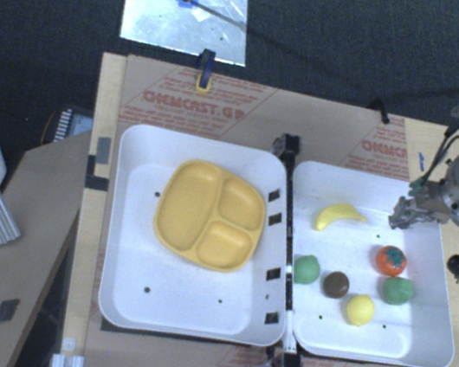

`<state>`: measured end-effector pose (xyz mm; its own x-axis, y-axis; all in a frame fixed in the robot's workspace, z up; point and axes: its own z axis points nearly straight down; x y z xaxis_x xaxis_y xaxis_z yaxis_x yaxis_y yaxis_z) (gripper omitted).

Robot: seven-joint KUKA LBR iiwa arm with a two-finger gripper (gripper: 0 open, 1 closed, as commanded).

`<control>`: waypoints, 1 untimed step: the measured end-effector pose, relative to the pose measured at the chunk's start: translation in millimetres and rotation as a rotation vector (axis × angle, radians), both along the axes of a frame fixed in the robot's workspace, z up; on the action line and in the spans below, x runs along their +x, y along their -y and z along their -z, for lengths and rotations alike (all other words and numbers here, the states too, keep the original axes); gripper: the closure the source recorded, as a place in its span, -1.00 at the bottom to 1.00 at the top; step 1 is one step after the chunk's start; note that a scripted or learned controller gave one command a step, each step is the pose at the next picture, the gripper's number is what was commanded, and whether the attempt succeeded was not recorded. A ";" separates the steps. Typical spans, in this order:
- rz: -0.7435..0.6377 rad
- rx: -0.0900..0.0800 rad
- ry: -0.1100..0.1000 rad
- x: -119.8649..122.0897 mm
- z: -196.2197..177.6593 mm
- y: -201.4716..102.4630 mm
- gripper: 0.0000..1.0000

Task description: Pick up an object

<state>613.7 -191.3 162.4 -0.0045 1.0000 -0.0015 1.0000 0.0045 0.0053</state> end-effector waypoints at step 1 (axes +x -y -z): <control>-0.002 0.000 0.001 5.1 -47.3 -7.0 1.00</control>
